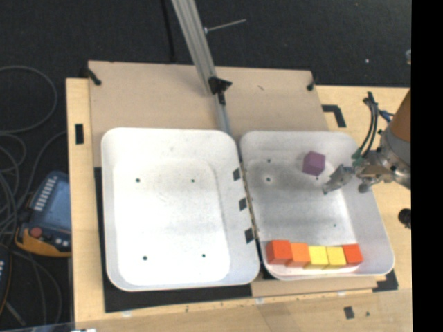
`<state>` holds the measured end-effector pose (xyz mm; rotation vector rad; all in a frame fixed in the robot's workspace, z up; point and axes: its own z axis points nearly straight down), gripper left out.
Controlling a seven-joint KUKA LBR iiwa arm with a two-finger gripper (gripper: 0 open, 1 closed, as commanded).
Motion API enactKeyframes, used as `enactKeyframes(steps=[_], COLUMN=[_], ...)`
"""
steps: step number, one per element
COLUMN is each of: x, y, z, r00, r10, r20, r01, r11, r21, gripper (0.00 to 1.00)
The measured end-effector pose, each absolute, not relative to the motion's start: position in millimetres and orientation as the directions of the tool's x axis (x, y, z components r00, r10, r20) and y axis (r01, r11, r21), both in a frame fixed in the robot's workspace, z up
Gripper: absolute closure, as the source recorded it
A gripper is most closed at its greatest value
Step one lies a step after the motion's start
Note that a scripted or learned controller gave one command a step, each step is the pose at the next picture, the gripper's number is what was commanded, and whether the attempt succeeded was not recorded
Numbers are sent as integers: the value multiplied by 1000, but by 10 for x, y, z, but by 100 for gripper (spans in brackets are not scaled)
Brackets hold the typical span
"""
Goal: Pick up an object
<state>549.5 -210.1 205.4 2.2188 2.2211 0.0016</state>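
Observation:
A small purple cube (314,162) lies in the upper middle of the right bin (297,213). Along that bin's near rim runs a row of several blocks (314,254), orange at both ends and yellow in the middle. My gripper (338,180) hangs over the bin's right side, just right of and slightly below the purple cube, apart from it. Its grey fingers (334,181) point left toward the cube, with nothing seen between them.
The left bin (169,206) lies beside the right one, their rims meeting at the middle. A slanted metal rail (201,54) rises from behind the bins. A hand-held controller (45,216) and cables lie off the bench's left edge.

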Motion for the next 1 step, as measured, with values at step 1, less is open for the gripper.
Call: enactKeyframes(steps=[1], x=[6322], y=[-2148], z=[1175], r00=[-4], r10=[1000], r20=[0], r01=[1000], r11=[4], r21=[-1], gripper=[0])
